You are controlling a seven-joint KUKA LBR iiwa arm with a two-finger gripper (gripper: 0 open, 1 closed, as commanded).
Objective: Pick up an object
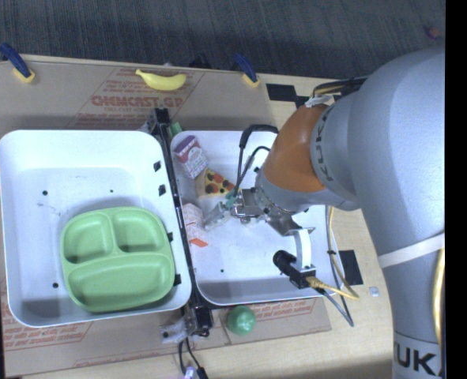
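Observation:
In the right bin (pixel 241 283), my gripper (pixel 216 214) is down near the left wall, with the grey arm and its orange band (pixel 292 160) reaching in from the right. Just above the gripper lies a toy pizza slice (pixel 215 183), and above that a small white and maroon carton (pixel 190 155). A pale, pinkish object (pixel 191 215) sits right beside the gripper's tip against the bin wall; whether they touch is unclear. A small orange scrap (pixel 199 243) lies below it.
The left bin (pixel 28 172) holds a green divided tray (pixel 118 257). A green ball (pixel 239 319) rests outside the front edge of the right bin. A yellow banana (pixel 162 78) and blue clamps (pixel 17 63) sit along the cardboard's far edge.

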